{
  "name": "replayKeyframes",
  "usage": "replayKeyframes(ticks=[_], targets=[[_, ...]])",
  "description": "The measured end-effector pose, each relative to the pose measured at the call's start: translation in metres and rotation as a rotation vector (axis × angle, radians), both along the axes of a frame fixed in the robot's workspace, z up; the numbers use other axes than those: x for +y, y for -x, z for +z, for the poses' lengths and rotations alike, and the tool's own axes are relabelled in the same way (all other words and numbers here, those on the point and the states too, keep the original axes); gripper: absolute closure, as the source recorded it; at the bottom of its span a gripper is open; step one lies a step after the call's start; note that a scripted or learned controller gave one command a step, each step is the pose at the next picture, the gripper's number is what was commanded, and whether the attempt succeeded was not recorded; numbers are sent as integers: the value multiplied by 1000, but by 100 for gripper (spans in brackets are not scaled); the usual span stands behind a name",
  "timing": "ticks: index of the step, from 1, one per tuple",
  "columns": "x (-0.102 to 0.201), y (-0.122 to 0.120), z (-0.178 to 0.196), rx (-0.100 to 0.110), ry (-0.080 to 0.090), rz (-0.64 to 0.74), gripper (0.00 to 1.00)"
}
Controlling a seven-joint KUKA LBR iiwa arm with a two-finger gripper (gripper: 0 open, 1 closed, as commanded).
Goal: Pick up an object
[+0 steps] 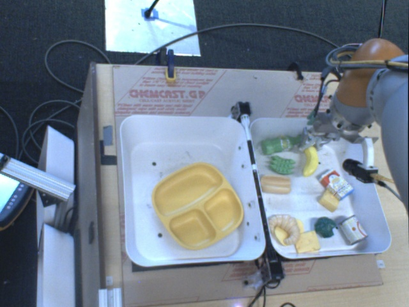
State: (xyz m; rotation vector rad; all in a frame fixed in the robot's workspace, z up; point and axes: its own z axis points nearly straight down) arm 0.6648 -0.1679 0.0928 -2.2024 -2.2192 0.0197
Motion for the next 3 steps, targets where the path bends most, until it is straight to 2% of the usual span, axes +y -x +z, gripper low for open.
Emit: replayKeyframes(ticks=[1,2,3], targets=[[45,3,70,-25,2,-2,100],[89,11,103,-23,1,-2,100],[128,39,116,-22,1,-2,100]])
